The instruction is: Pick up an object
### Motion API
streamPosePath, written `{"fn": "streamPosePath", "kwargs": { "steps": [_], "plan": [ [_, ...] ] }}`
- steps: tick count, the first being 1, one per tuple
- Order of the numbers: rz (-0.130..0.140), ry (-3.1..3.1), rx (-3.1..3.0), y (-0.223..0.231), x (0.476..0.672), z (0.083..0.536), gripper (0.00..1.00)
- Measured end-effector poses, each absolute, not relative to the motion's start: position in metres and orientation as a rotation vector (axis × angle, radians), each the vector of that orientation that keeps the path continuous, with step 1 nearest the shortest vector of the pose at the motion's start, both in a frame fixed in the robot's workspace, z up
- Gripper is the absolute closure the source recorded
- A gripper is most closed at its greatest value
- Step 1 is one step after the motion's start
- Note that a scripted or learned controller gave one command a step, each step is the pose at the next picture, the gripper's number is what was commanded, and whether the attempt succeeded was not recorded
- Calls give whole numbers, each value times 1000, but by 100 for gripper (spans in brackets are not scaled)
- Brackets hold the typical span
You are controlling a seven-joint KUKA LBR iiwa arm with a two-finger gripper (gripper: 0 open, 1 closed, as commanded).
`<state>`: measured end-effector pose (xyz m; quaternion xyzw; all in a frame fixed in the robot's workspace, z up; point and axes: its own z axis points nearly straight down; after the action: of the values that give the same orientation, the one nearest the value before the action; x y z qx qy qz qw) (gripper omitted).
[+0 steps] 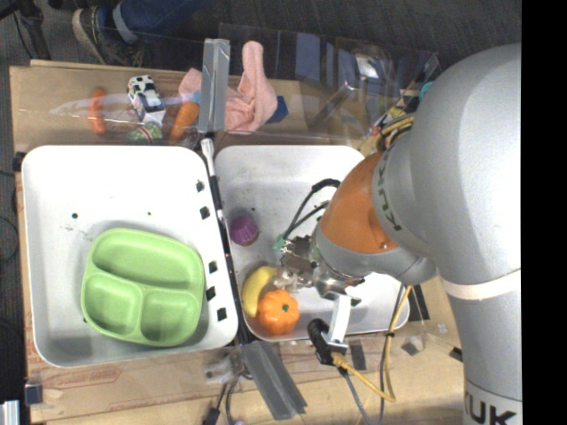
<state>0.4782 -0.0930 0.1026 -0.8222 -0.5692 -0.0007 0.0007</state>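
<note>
On the bench, taken from the divider (215,228) between the two bins:
Left bin (53,237): one green compartment plate (142,286), lying flat just beside the divider.
Right bin (275,171): purple object (244,229) near the divider; yellow banana (254,288) and orange pumpkin (278,312) touching each other at the near corner.
Gripper (294,271): low over the banana and pumpkin; claw state cannot be told, hidden by the wrist.
Behind the bins: pink cloth (244,91), small toys (146,104).

- Robotics lab, by all signs.
- Industrial grey arm (461,193) with loose cabling over a wooden bench (53,82).
- Two white bins (53,184) holding toy food and a green plastic tray (142,286).
- Clutter of props along the bench's far edge.
</note>
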Motion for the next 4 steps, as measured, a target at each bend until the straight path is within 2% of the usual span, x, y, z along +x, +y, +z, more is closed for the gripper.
{"fn": "streamPosePath", "kwargs": {
  "steps": [1, 2, 3, 4],
  "plan": [
    [-2, -1787, -2582, -93, 478, 103, 0],
    [-7, -2388, -2062, -106, 480, 96, 0],
    [0, -2659, -1696, -112, 482, 96, 0],
    [-1, -2662, -1685, -110, 481, 104, 100]
  ]
}}
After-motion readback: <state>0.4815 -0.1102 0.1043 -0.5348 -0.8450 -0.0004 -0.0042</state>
